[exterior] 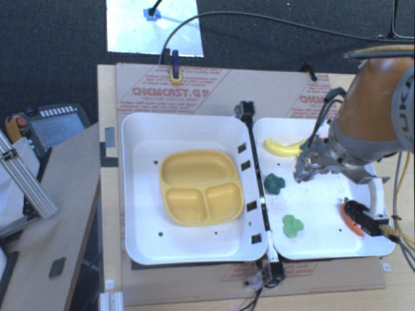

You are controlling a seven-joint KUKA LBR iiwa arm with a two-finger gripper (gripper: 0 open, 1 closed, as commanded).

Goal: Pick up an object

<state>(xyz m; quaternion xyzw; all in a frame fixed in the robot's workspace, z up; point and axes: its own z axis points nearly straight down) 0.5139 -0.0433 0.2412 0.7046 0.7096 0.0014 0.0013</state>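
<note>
Nearest, toward the front of the right bin (324, 241), a lumpy pale-green cluster (292, 226), knobbly like a small bunch of grapes, resting on smooth white plastic. To its right, by the bin's right side, an orange piece (347, 219), flat and rounded, only partly visible.

Further back, close to the divider, a dark-green clump (274, 184) with a rough, crinkled surface, well apart from the pale one. Just beside it and a little further back, the gripper (303, 172), dull metal under the grey arm (373, 109) with its glossy orange band, hanging low over the bin floor between clump and banana. State of the jaws, clenched or released: cannot tell at this slant.

Behind the gripper, a curved yellow banana (283, 148), smooth-skinned, lying near the bin's back wall, its right end close to the gripper.

In the left bin (139, 173), shallow with rounded corners, a matte yellow divided tray (200, 186): one long compartment at the back, two smaller ones in front. Black clips (247, 167) down the seam between the bins.

Beneath both, a tan protective sheet (194, 92) printed in red, on the pale counter (107, 206). At the sheet's back edge, a blue and yellow clamp (175, 67). Farthest, a shiny metal plate (152, 18) on dark carpet (52, 44).
</note>
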